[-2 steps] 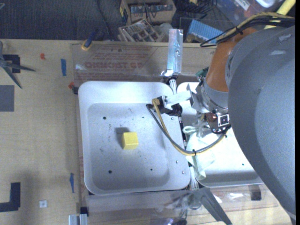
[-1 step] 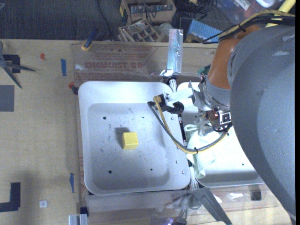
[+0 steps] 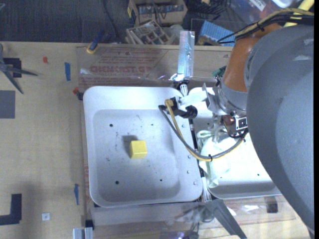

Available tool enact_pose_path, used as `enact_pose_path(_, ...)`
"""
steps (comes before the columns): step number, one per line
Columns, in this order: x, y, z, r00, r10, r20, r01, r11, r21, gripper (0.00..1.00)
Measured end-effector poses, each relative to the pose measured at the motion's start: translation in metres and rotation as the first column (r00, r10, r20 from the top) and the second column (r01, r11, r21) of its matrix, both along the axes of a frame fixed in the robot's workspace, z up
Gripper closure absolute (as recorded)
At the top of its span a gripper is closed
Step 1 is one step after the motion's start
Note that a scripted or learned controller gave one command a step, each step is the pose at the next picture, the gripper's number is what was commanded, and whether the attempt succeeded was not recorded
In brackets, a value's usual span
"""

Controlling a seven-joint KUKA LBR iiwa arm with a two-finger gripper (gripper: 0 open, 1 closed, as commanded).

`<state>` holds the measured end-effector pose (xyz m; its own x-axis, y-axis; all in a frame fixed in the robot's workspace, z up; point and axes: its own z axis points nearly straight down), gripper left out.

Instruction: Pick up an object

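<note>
I see yellow block alone in left bin, near centre. Gripper at 3 o'clock over right bin; grip state unreadable.

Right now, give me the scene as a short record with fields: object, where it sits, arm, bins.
object: yellow block
location: on the floor of the left bin, near its middle, lying free
arm: grey arm with orange band, over the right bin
gripper: low over the right bin, apart from the block
cable: yellow-and-black hose looping across the bins' shared edge

Tan wooden bench, cluttered shelves behind
</note>
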<state>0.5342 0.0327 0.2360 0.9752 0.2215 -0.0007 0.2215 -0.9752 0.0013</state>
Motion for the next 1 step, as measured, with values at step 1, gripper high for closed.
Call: enact_pose_path(1,-0.0492,0.0337,-0.0335,1.0,-0.025,-0.002,0.025,1.0,0.001,1.0)
